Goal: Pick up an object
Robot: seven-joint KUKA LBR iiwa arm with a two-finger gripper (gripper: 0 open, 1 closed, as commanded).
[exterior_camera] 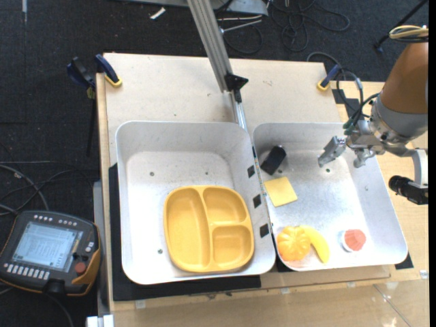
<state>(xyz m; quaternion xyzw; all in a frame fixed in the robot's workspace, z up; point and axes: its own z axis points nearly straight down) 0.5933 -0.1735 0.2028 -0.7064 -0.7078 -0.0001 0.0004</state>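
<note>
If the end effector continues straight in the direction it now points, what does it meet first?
The end effector points down and left, so it would probably meet the bare floor of the right bin first. The black object lies further left, seemingly beside that line; depth is unclear.

A pale beige tabletop (177,87) stands on dark, speckled carpet floor (48,19). 2 yellow-tipped clamps (109,73) grip its far corners. A grey metal rail (211,36) slants across it. Black cables (300,19) sprawl on the floor beyond, and a grey teach pendant (48,251) lies at the near left.
</note>
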